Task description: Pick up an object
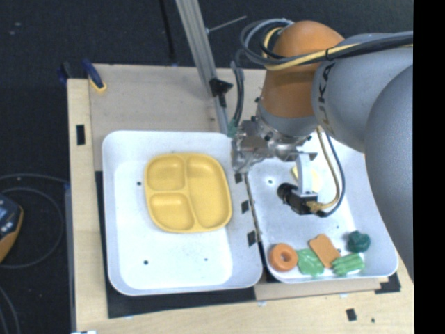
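My gripper [245, 153] hangs over the far left corner of the right bin [274, 218], close to the wall shared by the two bins. Along that bin's near edge lie an orange ring [282, 257], a light green piece [310, 263], an orange block [324, 248], another green piece [348, 263] and a dark green lump [359, 241]. All of them are well apart from the gripper, toward the near right. I see nothing between the gripper's tips, and the wrist hides the bin's far part.
A yellow three-compartment plate [188, 191] rests in the left bin [132, 256], just left of the gripper. A slanted metal rod [201, 54] rises behind the bins. The large grey arm [368, 96] covers the right bin's far right side.
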Controlling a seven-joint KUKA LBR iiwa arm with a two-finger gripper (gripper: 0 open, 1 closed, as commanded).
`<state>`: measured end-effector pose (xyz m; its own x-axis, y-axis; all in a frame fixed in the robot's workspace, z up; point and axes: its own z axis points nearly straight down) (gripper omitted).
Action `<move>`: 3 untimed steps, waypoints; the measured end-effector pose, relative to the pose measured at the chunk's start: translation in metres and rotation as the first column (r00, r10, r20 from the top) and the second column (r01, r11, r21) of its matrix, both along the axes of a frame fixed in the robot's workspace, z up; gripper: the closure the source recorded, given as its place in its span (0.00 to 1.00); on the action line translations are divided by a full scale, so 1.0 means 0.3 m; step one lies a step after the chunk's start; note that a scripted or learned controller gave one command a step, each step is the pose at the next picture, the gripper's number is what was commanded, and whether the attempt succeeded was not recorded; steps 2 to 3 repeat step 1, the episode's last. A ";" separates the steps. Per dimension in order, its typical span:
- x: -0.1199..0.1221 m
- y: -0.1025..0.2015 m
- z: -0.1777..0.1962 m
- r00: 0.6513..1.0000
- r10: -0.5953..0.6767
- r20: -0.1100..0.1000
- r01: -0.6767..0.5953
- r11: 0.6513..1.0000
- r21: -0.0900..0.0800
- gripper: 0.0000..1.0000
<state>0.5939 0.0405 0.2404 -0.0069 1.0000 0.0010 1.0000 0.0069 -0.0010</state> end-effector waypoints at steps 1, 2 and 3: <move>-0.074 0.145 -0.017 1.000 -0.001 0.000 0.001 1.000 -0.001 1.00; -0.074 0.145 -0.017 1.000 -0.001 0.000 0.001 1.000 -0.001 1.00; -0.074 0.145 -0.017 1.000 -0.001 0.000 0.001 1.000 -0.001 1.00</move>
